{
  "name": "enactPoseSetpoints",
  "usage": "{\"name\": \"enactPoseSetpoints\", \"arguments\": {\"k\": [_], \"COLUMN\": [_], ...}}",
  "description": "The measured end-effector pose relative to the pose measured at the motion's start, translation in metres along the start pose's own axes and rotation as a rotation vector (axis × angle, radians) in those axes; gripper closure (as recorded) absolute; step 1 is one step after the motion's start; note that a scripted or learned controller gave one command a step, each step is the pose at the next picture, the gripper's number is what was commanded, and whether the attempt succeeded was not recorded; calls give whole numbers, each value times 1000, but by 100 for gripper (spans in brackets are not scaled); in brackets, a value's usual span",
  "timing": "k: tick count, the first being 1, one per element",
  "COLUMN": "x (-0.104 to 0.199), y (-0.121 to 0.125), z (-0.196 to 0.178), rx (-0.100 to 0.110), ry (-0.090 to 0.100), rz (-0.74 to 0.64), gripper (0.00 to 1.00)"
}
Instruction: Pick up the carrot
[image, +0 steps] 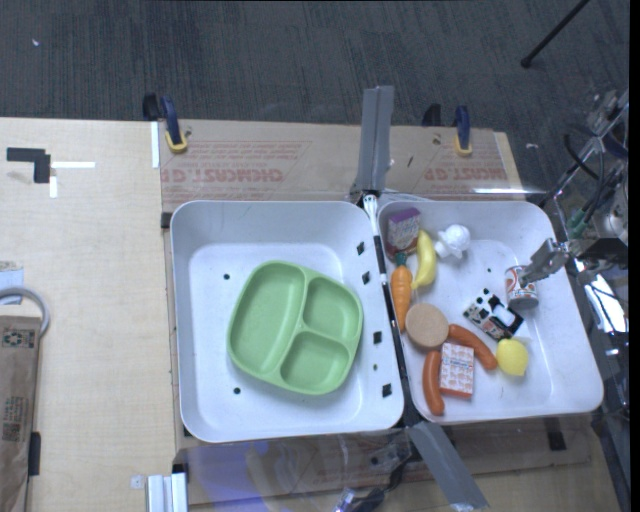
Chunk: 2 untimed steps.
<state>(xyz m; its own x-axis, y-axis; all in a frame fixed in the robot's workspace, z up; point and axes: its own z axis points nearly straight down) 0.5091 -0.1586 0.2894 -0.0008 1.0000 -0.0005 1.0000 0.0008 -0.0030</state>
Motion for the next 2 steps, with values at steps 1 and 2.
{"name": "enactPoseSetpoints", "arguments": {"k": [1,2], "x": [44,58], "y": [-31,-26], "z": [114,191], "rx": [0,-19], "ry": [1,-4], "rz": [-230,-265], "gripper": [0,0]}}
